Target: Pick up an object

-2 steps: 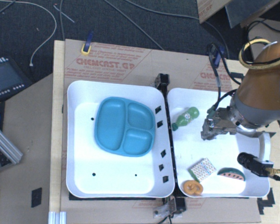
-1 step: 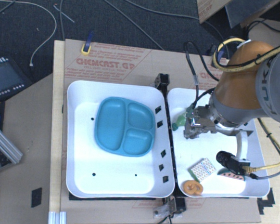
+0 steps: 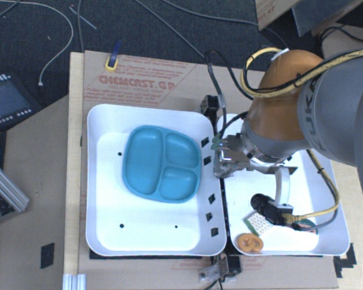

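The arm (image 3: pixel 296 113) hides most of the right bin (image 3: pixel 331 242). We cannot tell whether the gripper (image 3: pixel 229 162), over the bins' shared edge, is spread or closed. A small, round orange-brown thing (image 3: pixel 249 243) lies at that bin's near edge, just beside a white dotted card (image 3: pixel 259 225). A blue divided plate (image 3: pixel 163 164) lies in the left bin (image 3: pixel 101 216).

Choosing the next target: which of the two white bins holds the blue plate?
The bin on the view's left: the blue divided plate lies in it. The right bin has a small orange round thing and a checked piece instead.
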You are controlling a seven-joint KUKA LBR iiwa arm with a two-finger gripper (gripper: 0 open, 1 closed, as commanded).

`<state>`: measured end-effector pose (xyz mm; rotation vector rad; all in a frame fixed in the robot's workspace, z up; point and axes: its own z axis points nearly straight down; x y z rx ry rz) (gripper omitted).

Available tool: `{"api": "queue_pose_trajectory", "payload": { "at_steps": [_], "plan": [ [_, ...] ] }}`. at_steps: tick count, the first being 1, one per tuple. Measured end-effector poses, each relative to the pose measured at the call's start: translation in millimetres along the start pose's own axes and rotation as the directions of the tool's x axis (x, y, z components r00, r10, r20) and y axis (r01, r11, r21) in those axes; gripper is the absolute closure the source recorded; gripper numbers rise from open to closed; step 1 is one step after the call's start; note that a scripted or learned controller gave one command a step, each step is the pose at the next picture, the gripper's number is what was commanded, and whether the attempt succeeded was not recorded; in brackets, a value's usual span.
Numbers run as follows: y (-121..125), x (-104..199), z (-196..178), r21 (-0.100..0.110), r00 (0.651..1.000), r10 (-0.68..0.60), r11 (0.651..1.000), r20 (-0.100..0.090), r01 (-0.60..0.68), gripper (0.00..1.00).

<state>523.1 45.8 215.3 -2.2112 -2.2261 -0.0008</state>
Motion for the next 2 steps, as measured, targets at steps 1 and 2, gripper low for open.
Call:
{"api": "queue_pose_trajectory", "payload": {
  "at_steps": [1, 2],
  "plan": [
    [21.5, 46.5, 2.4, -0.004, 1.0, 0.002, 1.0, 0.002, -0.002, 1.0],
    [20.7, 44.1, 2.2, -0.002, 1.0, 0.006, 1.0, 0.002, -0.006, 0.0]
  ]
}}
